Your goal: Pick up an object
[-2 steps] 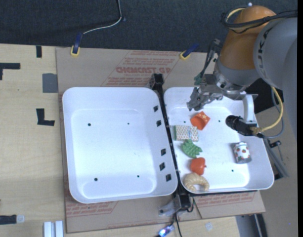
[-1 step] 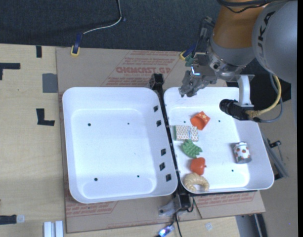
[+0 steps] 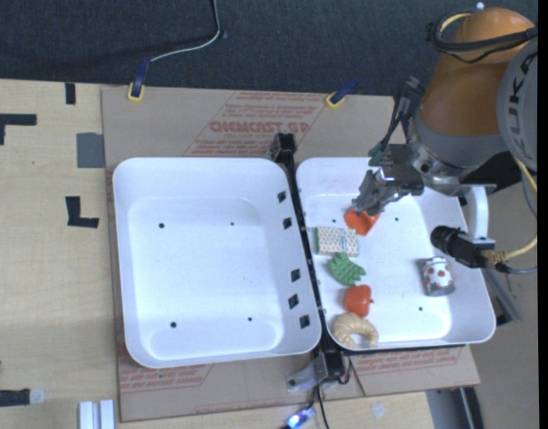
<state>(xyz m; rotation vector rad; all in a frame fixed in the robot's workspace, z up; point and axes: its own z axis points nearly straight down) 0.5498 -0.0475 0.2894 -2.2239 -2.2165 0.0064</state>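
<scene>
Camera view: the gripper [image 3: 370, 206] sits low over the right bin [image 3: 461, 324], fingers pinched around a small orange-red chunk [image 3: 360, 221] near the bin's middle. Just below lie a pale checkered block [image 3: 336, 239], a leafy green piece [image 3: 346, 269], a glossy red tomato shape [image 3: 358, 299] and a tan croissant [image 3: 354, 330]. A little printed can [image 3: 437, 276] lies apart, to the right.

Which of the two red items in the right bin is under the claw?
The upper red piece, right at the claw. The other red one lies lower, beside the tan pastry.
</scene>
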